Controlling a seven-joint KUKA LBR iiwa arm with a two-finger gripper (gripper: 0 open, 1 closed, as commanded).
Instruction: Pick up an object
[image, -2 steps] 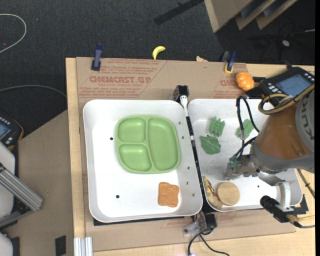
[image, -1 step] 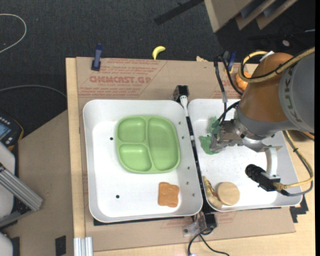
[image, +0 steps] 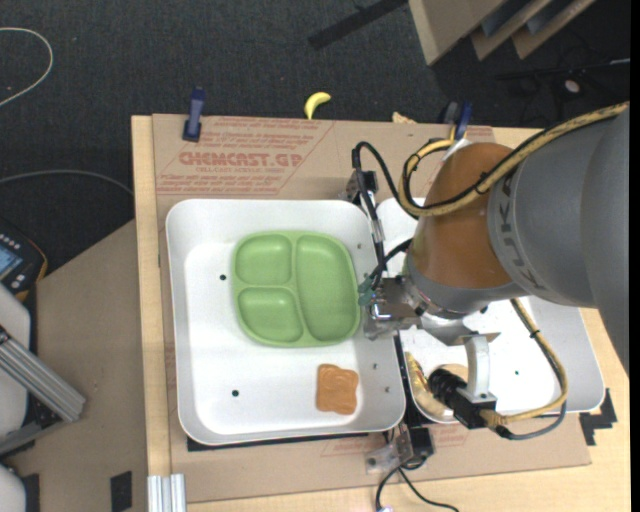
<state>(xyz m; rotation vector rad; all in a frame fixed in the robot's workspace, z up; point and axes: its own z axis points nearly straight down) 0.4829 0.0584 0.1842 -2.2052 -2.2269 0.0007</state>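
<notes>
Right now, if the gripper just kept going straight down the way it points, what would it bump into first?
Probably the right bin, near the wall it shares with the left bin. The gripper hangs about there, beside the green plate, but depth is unclear from above.

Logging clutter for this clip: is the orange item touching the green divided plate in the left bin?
Apart. The camera view shows bare white bin floor between the orange item and the green divided plate.

From my station I saw the divided plate (image: 296, 288) lying in the left bin (image: 190, 300), the toast-like piece (image: 337, 388) nearer the front right corner, and the arm (image: 520, 220) hanging over the right bin (image: 575, 385).
</notes>
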